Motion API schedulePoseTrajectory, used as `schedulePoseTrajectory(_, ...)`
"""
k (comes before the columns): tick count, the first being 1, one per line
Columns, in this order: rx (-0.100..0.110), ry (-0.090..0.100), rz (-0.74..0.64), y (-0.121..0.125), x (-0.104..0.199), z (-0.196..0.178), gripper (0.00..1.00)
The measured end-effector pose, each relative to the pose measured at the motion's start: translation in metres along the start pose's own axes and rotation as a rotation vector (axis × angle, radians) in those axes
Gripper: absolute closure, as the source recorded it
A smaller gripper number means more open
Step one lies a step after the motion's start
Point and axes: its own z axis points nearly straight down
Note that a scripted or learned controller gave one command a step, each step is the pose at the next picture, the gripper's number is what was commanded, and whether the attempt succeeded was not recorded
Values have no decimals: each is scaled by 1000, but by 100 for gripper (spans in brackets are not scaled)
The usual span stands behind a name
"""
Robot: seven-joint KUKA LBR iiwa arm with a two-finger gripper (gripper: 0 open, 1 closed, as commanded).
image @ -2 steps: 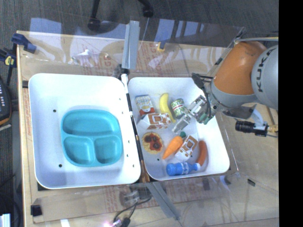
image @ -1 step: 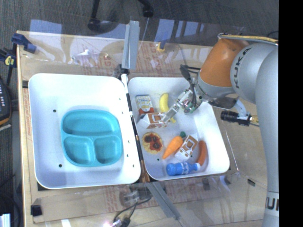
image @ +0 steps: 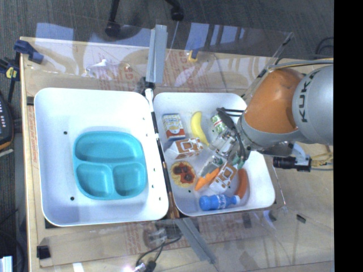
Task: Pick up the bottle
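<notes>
White right bin [image: 258,194] is crowded with toy food. Bottle [image: 219,202], blue-capped, is seen lying on its side along the near wall, cap end to the left. Gripper [image: 224,148] is poised over the bin's middle, well above the bottle in frame, with a carrot [image: 206,180] and a sausage [image: 243,184] lying between. Finger spread cannot be told. Left bin [image: 48,109] is occupied by a blue divided tray [image: 109,164].

Below my grey arm's orange band [image: 273,103] lie a blue-capped clear plastic bottle [image: 219,202], a yellow banana [image: 197,127], an orange carrot [image: 205,181] and a turquoise divided tray [image: 109,164] in white bins [image: 51,103].
</notes>
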Motion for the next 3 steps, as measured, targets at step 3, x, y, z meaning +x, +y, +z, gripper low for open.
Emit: schedulePoseTrajectory(3,2,2,340,-23,50,-22,0)
